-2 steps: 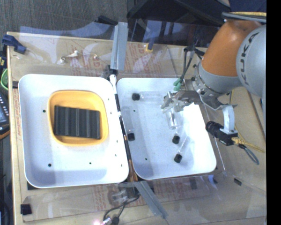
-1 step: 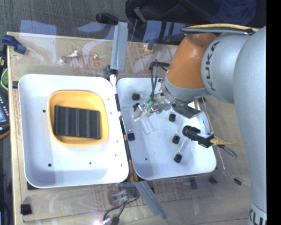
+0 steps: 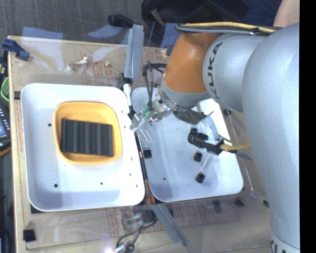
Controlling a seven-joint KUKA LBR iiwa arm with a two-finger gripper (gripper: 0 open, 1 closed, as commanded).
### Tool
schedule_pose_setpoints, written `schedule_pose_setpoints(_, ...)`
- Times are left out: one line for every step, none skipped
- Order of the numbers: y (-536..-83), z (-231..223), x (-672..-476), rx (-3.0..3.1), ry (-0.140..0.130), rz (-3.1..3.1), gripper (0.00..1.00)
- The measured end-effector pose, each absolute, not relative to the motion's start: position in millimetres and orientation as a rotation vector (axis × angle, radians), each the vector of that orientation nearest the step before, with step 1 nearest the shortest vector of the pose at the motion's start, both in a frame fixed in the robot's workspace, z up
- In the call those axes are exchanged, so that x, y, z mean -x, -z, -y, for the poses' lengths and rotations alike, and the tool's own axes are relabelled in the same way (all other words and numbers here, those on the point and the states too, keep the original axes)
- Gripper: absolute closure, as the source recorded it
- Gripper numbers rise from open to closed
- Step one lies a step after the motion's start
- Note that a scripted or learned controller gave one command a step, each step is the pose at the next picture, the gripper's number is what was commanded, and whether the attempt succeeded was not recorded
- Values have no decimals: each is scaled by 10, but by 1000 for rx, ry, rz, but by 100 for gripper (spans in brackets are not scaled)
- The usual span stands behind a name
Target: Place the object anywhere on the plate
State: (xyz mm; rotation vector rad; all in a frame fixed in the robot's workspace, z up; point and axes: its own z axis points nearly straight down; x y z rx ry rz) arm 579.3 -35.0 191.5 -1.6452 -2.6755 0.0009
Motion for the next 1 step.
schedule_pose_setpoints(-1916,352,-5793,1646,-1,2676,0)
